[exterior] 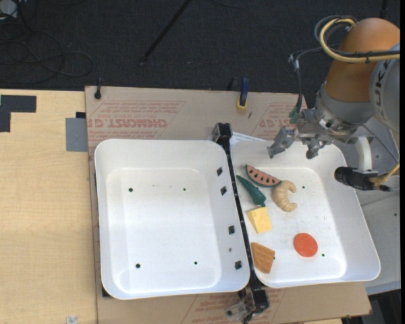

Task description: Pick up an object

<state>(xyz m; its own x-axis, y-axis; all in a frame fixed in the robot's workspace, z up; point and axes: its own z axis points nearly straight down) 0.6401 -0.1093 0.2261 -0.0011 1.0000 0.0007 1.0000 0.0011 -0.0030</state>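
A pale wooden worktop (pixel 34 201) filled the left side of the frame, with a few dark grey and black patches near its upper left. To its right lay a sheet of brown cardboard (pixel 162 117) printed with red lettering, and two shallow white bins sat on it side by side. The left bin (pixel 111 221) took up the centre of the frame. A row of black clips (pixel 229 211) ran down the seam where the two bins met. The right bin (pixel 354 248) held six small toy foods, all in its left and middle part. Nearest the seam lay a green pepper-like piece (pixel 252 190), slanted. Just above it was a watermelon slice (pixel 264 176), red with a dark rind. Below the green piece sat a yellow cheese wedge (pixel 260 219), and lower still, by the bin's bottom left corner, an orange-brown wedge (pixel 262 257). Right of the watermelon lay a tan croissant (pixel 285 196), and lower right of that a flat red-orange round (pixel 306 245), apart from the others. A blue clamp (pixel 243 93) stood at the cardboard's top edge. In the upper right of the frame the grey arm with its orange band (pixel 364 46) reached in, and the end effector (pixel 297 145) hung over the right bin's upper rim, its two fingers spread apart with nothing between them, above and to the right of the watermelon slice.
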